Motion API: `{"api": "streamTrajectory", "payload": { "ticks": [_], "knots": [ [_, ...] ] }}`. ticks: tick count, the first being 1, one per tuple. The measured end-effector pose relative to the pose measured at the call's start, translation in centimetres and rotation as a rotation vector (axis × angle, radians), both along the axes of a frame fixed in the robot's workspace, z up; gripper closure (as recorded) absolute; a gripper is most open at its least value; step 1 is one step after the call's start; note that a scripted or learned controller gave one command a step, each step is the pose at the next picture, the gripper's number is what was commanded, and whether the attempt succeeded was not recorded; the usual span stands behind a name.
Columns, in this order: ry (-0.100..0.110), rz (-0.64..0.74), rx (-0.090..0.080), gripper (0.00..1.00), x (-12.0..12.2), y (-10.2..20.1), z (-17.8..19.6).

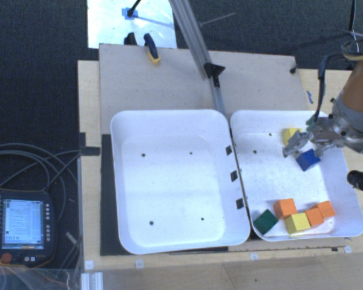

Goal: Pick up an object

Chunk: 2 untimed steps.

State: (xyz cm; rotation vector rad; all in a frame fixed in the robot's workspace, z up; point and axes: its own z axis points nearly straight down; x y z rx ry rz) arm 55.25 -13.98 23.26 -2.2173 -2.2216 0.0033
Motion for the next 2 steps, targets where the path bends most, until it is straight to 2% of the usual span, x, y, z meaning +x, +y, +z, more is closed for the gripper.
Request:
{"api": "streamTrajectory", "payload": {
  "ticks": [1,2],
  "knots": [
    [0.0,0.0,0.0,0.0,-0.6,-0.4,-4.4],
    [0.001,0.001,0.001,0.0,-0.4,0.3,-10.5]
  ]
}}
